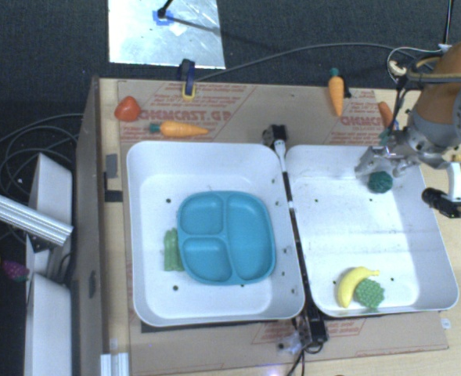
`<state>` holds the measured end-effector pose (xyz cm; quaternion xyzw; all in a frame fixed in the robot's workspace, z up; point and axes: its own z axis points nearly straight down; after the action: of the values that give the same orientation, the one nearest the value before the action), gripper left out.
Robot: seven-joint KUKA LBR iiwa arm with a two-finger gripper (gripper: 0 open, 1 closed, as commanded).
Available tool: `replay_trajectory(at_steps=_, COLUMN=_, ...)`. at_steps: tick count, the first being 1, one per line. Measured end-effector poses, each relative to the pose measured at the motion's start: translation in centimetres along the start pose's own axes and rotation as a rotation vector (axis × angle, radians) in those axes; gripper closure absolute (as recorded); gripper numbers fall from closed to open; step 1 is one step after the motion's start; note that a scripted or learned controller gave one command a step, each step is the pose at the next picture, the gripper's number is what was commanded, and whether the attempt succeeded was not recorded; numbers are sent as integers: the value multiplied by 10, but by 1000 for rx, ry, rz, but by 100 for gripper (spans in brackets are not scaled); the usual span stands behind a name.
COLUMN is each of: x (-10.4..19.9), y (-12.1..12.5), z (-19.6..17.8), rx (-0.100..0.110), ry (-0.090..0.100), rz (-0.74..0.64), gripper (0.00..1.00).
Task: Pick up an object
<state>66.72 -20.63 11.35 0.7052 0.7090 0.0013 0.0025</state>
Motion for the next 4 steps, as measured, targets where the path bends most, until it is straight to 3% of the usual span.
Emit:
replay_trajectory(at_steps=1, x=0, y=2, z=13, rx=3, ry=0, rz=0, gripper=0)
replay_trajectory(at_steps=2, x=0, y=3, z=1, rx=-1, ry=-2, rz=-3, gripper=100)
replay_trajectory(at_steps=3, x=0, y=3, z=1, rx=-1, ry=-2, rz=-4, gripper=0)
replay_trajectory(at_steps=4, x=-1, y=-37, z=-39, rx=1, ry=0, rz=3, gripper=0)
